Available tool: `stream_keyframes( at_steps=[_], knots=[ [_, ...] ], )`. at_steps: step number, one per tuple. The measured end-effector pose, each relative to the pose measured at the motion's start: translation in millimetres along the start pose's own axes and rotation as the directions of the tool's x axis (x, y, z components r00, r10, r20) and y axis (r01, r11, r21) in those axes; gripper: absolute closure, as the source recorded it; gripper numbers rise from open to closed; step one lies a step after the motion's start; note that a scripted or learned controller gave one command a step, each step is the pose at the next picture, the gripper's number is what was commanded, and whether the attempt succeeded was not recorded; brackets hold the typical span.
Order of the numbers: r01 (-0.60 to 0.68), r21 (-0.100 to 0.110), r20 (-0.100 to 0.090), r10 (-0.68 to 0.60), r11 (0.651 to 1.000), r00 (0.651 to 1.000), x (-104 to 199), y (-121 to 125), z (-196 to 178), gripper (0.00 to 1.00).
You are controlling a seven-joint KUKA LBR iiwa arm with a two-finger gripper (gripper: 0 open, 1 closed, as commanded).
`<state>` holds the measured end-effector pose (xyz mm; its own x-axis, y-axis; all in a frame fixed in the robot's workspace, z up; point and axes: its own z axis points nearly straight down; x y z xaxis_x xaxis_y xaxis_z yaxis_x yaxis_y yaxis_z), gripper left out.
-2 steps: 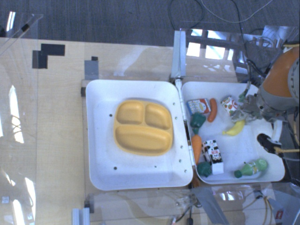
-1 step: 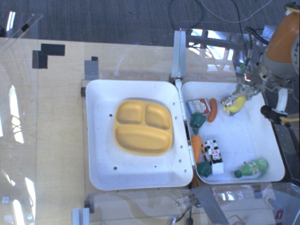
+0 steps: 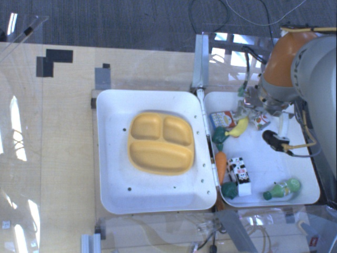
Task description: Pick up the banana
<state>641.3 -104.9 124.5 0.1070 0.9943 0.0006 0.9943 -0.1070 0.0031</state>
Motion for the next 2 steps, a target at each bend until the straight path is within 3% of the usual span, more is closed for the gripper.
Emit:
stream_keyframes(
  at_steps=[1,2],
  knots=[
    [-0.084,-0.025,0.0,0.084,0.996,0.996,-2,-16,25,1.0],
    [-0.263,-0.004,-0.001,0.263,0.965,0.965,31,10,-62,1.0]
  ],
)
